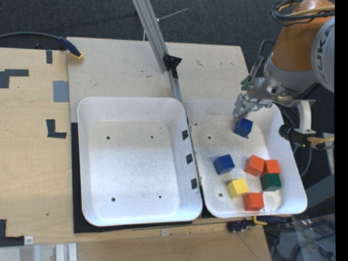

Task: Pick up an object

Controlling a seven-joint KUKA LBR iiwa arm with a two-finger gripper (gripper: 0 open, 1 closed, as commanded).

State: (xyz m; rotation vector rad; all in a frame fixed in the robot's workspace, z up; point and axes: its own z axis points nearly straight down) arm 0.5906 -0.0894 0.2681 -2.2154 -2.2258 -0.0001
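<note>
We see the grey arm (pixel 304 42) with its orange band reaching in from the right, its end effector (pixel 243 112) lowered over the upper part of the right bin (pixel 288 200). A blue cube (pixel 243 128) sits tilted directly beneath the fingertips, touching or very nearly touching them. From this slanted angle we cannot tell whether the cube is actually between the fingers, nor how wide they stand, so we leave the grip undecided.

The rest of the blocks lie lower in the same bin. A second blue cube (pixel 223 163) rests near the middle, well apart from the first. Below it sits a yellow cube (pixel 237 187). To the right we find a tight cluster (the pieces touch or nearly touch): an orange cube (pixel 254 165), a smaller orange block (pixel 272 166) just beside it, a green cube (pixel 270 182) under that, and another orange cube (pixel 253 201) near the bin's lower rim, just beside the yellow one.

The left bin (pixel 87 124) stands flush against the right one on the tabletop (pixel 32 145). A grey metal rail (pixel 155 34) slants down from the top toward the seam between the two bins.
</note>
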